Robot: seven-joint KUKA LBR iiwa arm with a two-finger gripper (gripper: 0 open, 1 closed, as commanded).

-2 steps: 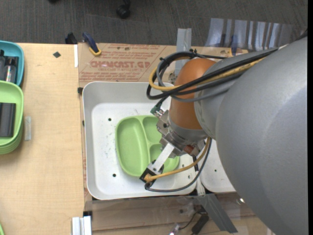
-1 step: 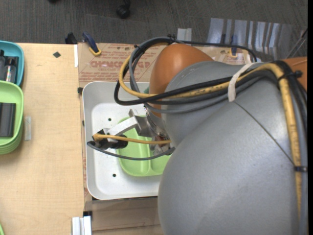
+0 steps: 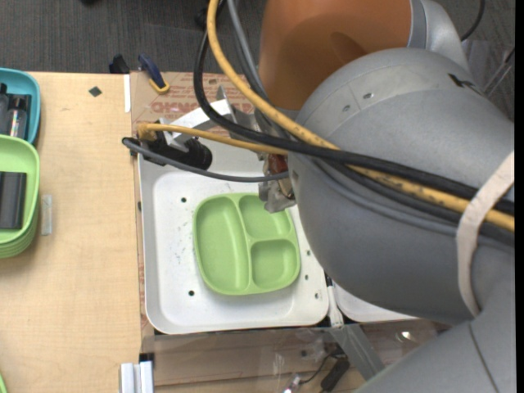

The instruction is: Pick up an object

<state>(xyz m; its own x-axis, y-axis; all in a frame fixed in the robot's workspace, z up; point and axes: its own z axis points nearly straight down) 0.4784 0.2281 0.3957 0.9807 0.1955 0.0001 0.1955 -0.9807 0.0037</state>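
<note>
A light green divided tray (image 3: pixel 246 246) with three compartments lies flat in the middle of the left white bin (image 3: pixel 168 252). My gripper (image 3: pixel 277 195) pokes out from under the big grey arm (image 3: pixel 401 178), right at the tray's far right rim. Just a small metal part of it is visible; the arm's body hides the rest. I cannot tell whether it touches the tray.
Yellow and black cables (image 3: pixel 221 137) run across the bin's far edge. A corner of the right bin (image 3: pixel 364 308) peeks out beneath the arm. On the wooden bench at the far left stand a teal tray (image 3: pixel 18 105) and a green tray (image 3: pixel 16 195).
</note>
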